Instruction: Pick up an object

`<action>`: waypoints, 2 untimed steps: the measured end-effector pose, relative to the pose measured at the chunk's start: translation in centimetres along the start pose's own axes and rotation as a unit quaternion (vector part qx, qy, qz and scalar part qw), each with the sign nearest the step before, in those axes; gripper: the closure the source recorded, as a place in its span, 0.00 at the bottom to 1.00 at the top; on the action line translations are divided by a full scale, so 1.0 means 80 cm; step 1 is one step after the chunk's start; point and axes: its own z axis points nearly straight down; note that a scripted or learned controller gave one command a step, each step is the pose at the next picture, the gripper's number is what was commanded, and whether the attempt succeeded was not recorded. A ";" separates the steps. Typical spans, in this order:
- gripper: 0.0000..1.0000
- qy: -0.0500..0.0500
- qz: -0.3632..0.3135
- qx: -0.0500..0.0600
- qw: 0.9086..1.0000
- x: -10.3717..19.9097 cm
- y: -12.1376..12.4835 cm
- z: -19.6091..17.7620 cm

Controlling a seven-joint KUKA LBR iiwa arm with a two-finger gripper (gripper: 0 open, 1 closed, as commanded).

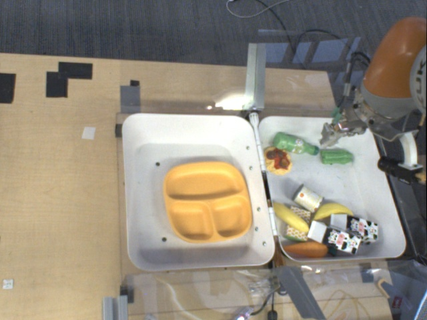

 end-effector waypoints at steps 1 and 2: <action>1.00 0.000 -0.084 0.001 0.996 -0.030 -0.099 -0.037; 1.00 0.000 0.183 0.002 0.983 0.004 -0.067 -0.035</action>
